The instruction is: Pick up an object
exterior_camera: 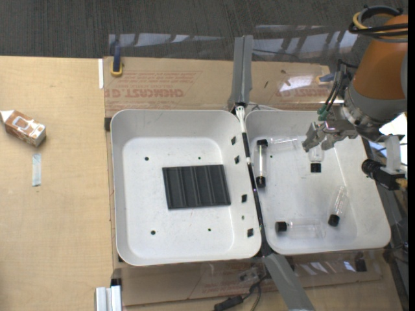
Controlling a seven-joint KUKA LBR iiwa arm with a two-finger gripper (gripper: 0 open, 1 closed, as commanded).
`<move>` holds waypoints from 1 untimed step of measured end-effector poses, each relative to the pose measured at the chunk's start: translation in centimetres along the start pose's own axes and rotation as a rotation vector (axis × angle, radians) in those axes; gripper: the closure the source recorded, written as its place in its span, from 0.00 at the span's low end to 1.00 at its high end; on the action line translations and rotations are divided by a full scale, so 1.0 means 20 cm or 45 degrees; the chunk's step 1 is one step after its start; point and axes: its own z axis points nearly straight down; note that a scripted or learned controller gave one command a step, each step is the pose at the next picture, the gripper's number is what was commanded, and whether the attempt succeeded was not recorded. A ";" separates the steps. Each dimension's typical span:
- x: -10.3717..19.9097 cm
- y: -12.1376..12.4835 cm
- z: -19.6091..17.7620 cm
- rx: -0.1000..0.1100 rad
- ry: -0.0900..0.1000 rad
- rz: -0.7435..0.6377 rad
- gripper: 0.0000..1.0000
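White plastic, two shallow bins side by side on a cardboard-covered bench (58,238). Left bin (130,173): bearing a dark ribbed rectangular pad (196,186) flat at its middle. Right bin (369,232): scattered with clear tubes capped in black. Grey arm (382,63) with orange band, reaching in from the right above the right bin's far corner. Gripper (318,144) hanging over the right bin's upper middle, pointing down; cannot tell how far apart its tips stand. Directly beneath it, a short clear tube (315,162) with a black end, upright or nearly so; whether clamped or merely below, cannot tell. Along the bin's left wall, a longer tube (260,164) lying lengthwise. Near the front wall, another tube (299,227) lying crosswise. Toward the right, a tilted tube (337,207), well apart from the gripper. Far left on the bench, a small brown and white carton (24,127), and near it a thin pale strip (36,172).
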 end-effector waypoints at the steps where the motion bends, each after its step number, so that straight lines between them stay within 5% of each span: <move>1: 0.37 0.37 0.04 0.002 -0.001 -0.035 1.00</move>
